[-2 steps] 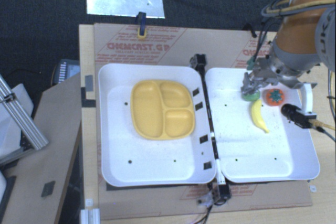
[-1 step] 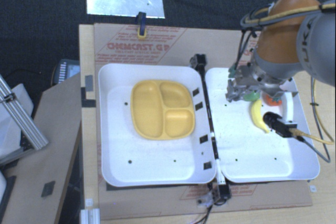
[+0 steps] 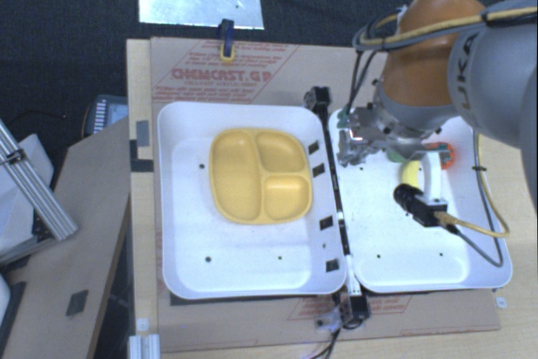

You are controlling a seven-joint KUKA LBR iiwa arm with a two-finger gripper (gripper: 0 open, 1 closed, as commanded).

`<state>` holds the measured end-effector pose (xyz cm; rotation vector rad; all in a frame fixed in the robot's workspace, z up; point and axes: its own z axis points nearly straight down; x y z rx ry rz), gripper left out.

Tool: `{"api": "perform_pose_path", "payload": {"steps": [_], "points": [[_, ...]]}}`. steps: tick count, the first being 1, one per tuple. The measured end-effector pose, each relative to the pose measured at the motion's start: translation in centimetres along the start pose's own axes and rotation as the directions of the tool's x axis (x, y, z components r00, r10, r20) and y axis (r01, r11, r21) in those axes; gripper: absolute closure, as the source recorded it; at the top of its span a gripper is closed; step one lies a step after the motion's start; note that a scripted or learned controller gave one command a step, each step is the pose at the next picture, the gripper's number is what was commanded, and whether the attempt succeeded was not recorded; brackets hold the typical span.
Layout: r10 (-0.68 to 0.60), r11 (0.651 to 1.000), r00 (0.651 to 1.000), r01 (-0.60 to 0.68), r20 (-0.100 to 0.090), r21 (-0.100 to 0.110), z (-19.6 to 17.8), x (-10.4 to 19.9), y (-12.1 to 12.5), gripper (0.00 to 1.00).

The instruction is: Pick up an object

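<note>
Claw (image 3: 360, 140) low in right bin (image 3: 403, 265), beside yellow-white object (image 3: 412, 174).

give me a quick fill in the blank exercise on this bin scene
1. The yellow divided plate lies in the ____ bin.
2. The plate has ____ compartments.
3. The arm's end effector hangs over the ____ bin.
4. The band above the arm's wrist is ____.

Missing words: left; three; right; orange
</note>
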<state>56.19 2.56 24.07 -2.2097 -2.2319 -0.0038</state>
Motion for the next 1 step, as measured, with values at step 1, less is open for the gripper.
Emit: {"api": "perform_pose_path", "payload": {"steps": [1], "points": [[0.000,1.000,1.000,0.000,0.000,0.000,-0.33,5.03,-0.62,1.00]]}}
